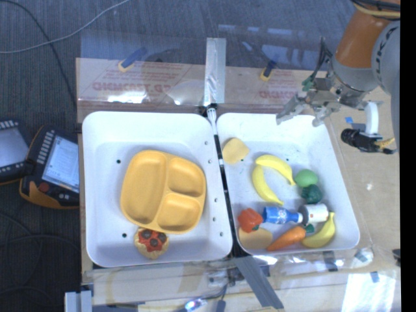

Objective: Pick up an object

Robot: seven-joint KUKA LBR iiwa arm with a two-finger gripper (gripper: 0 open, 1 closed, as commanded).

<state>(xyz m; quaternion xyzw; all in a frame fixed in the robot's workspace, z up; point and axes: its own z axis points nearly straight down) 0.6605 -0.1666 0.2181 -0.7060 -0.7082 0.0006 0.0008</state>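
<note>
My gripper [302, 116] hangs over the far rim of the right bin [344, 194], open, with nothing between its fingers. Below it in that bin lie a pale yellow round piece [234, 150], a banana [270, 174], a light green fruit [307, 177] and a dark green one [312, 192]. Nearer the front edge are a blue bottle with a white cap [289, 214], a red pepper [249, 219], a carrot [286, 238] and a small banana [323, 231]. All of these sit well in front of the gripper.
The left bin [104, 174] holds a yellow divided plate [164, 190] and a small tart with red topping [151, 241]. A teach pendant [52, 168] lies on the floor at the left. A raised ridge [218, 174] separates the two bins.
</note>
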